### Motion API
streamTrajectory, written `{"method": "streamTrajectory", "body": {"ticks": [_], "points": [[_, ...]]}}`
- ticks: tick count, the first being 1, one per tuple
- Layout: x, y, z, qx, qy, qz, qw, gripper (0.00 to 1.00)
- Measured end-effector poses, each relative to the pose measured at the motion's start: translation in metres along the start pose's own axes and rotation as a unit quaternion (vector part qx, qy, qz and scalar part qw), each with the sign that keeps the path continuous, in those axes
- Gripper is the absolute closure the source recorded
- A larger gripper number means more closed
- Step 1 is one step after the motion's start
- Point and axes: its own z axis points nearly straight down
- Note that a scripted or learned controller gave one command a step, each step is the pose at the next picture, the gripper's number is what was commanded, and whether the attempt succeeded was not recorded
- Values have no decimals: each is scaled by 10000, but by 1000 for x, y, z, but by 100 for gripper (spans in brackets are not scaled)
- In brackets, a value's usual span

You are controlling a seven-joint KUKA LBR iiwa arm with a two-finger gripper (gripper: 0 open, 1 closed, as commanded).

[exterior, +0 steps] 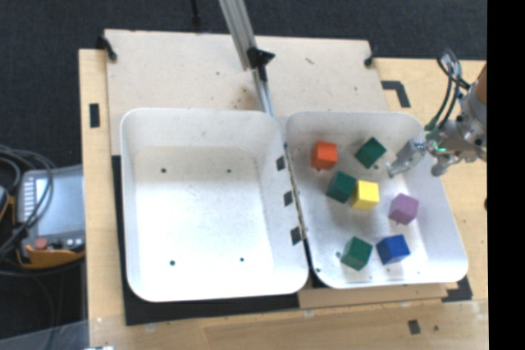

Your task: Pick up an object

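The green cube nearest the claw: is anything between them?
Nothing visible. The gripper hangs at the right white bin's upper right, and the small green cube sits just left of it, only bare bin floor between.

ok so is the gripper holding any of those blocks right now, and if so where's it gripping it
Nothing is held. The gripper sits open over the right bin, with no block between its fingers; the nearest green block lies apart from it.
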Motion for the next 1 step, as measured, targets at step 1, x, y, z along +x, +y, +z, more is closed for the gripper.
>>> {"method": "streamTrajectory", "body": {"ticks": [1], "points": [[-4,2,43,22,-8,18,10000,0]]}}
